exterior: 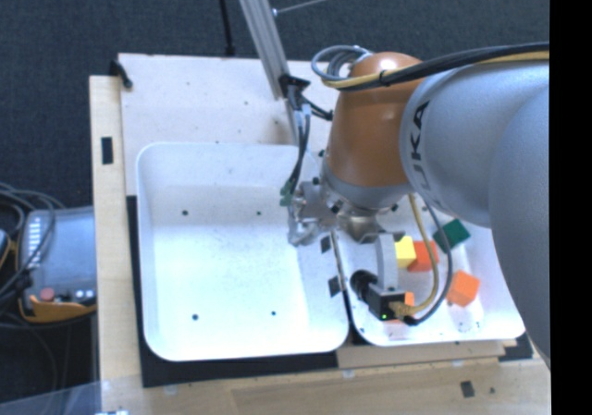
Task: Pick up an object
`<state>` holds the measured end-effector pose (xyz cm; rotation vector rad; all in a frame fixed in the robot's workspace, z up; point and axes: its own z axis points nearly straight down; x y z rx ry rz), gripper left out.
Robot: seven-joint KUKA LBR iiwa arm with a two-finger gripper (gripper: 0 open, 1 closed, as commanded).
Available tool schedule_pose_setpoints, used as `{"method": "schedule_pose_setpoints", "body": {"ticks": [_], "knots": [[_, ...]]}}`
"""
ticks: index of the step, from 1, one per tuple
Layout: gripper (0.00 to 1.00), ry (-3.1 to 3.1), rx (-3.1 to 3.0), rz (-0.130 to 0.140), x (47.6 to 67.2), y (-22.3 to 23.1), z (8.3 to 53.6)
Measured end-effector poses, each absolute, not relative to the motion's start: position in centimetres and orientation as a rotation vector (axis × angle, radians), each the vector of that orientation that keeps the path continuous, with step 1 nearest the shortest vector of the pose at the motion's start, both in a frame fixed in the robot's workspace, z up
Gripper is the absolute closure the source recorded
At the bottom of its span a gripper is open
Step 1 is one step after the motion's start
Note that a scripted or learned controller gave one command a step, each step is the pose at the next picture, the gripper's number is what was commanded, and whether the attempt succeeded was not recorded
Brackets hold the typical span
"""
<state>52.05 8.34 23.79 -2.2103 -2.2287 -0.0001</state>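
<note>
1. Gripper (308,222) hangs under the wrist, over the ridge where the left bin (143,168) meets the right bin (504,321). Whether it is open or closed I cannot tell, and I see no object held in it.
2. Things to pick lie in the right bin: a yellow block (404,250) touching an orange block (423,258), a green block (453,235) just behind them, and an orange cube (462,288) nearer the front rim. All lie to the right of the gripper.
3. To do this step well, I think the gripper should move right, centre over the orange cube, which stands free, and descend straight. The touching pair is riskier: one block may be pushed away.
4. The arm (481,145) reaches in from the right, wrist pointing almost straight down, and its grey body covers the back of the right bin.
</note>
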Motion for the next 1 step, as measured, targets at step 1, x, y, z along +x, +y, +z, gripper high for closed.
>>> {"method": "schedule_pose_setpoints", "body": {"ticks": [1], "knots": [[0.00, -2.220, -2.223, -0.001, 52.13, 7.98, 23.83]]}}
